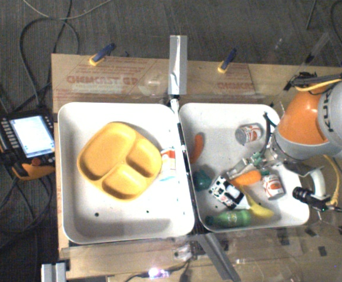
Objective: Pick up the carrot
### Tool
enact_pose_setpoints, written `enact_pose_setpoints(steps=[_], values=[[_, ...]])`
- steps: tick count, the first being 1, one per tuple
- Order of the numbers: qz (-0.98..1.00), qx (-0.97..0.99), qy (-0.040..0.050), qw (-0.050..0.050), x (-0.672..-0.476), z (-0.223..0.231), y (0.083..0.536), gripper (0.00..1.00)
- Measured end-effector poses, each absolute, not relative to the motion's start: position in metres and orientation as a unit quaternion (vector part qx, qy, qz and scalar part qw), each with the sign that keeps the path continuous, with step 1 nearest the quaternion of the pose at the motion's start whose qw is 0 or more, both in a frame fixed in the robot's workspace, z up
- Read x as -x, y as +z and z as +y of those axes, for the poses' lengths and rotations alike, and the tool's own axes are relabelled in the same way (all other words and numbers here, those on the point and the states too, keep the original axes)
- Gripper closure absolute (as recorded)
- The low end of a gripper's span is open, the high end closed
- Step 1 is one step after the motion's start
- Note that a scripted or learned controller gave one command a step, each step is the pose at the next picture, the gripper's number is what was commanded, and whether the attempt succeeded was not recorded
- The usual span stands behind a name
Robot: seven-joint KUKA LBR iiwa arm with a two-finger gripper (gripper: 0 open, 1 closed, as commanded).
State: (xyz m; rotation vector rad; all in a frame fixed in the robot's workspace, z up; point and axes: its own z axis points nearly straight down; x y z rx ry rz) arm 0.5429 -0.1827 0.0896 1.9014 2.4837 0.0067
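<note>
Right bin (230,111): the carrot (247,178) lies in its right half, directly at the lower-left end of the gripper (258,164), touching or just short of it; contact cannot be confirmed from this angle. Whether the gripper is spread or closed cannot be told, as its tip is a dark tangle against the bin floor, and no grasp of the carrot can be affirmed. The arm (303,122) enters over the bin's right wall, orange band uppermost. The carrot's long axis runs nearly left to right across the view, the right end raised a little toward the gripper; which end is the tapered one is not clear. Count, right bin: one carrot; two small cans, one (250,134) above the gripper and one (272,187) just right of the carrot; one reddish-orange oblong piece (198,146) near the left wall; one teal object (202,180); one black-and-white object (226,192) just left of and below the carrot; one banana (259,208); one green vegetable (230,218) at the lower wall. Left bin (71,216): one yellow divided tray (120,159) and one small card (168,162) at its right side.
</note>
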Motion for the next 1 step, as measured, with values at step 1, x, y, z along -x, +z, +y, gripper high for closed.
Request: enact_pose_setpoints(steps=[1], values=[[0.802, -0.598, 0.0066, 0.000, -0.5506, -0.2147, 0.0899, 0.00]])
